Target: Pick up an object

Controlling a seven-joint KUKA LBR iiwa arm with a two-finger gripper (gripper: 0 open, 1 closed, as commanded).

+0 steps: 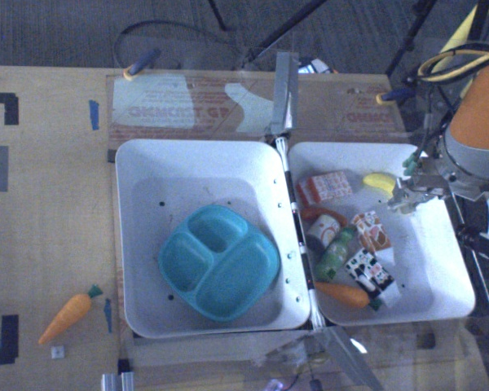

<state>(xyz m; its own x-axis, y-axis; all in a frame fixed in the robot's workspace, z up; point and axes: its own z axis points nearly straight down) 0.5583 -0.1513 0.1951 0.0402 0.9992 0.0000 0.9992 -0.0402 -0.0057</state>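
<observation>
You can make out reddish lettering on the cardboard sheet (187,108) along the table's far edge, upside down and too blurred to read. The printing on the small red carton (327,187) is also illegible.

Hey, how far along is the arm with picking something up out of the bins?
Nothing looks picked yet. The tool sits over the right bin near its far right side, beside the yellow banana, with nothing visibly in it. The red box, green bottle, cow-print carton and carrot all lie in that bin. Left: lower onto one item, grip it and lift.
</observation>
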